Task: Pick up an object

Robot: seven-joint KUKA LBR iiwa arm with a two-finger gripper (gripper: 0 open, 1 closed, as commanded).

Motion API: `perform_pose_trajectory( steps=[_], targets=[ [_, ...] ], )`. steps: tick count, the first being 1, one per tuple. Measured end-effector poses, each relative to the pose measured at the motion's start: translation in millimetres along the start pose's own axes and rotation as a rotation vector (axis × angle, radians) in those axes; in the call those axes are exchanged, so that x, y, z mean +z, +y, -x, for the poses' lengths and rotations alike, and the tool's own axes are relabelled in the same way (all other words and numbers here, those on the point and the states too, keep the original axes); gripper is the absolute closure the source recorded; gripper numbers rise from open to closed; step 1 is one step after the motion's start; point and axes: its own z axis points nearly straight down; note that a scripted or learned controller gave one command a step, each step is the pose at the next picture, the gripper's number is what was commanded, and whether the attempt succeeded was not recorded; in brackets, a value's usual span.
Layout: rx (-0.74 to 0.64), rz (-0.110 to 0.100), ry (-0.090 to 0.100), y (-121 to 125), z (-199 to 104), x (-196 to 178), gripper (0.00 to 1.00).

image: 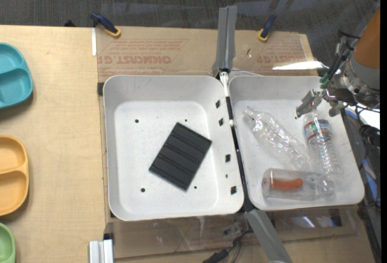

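tool (315,100) upper right, looks spread open, holding nothing | water bottle (318,142) just below: light, slick, crushable | I'd grab mid-body, across the label

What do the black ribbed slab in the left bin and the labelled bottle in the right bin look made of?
Black ribbed rectangular slab: matte, likely rubber or plastic, since its grooves show no shine. Clear bottle with red-and-white label: thin glossy transparent plastic, since the bin shows through it.
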Motion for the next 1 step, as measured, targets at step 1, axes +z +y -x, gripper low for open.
perform_pose_trajectory(
  steps=[1],
  targets=[
    [-0.108, -0.001, 0.007, 0.2, 47.9, 96.2, 0.00]
  ],
)
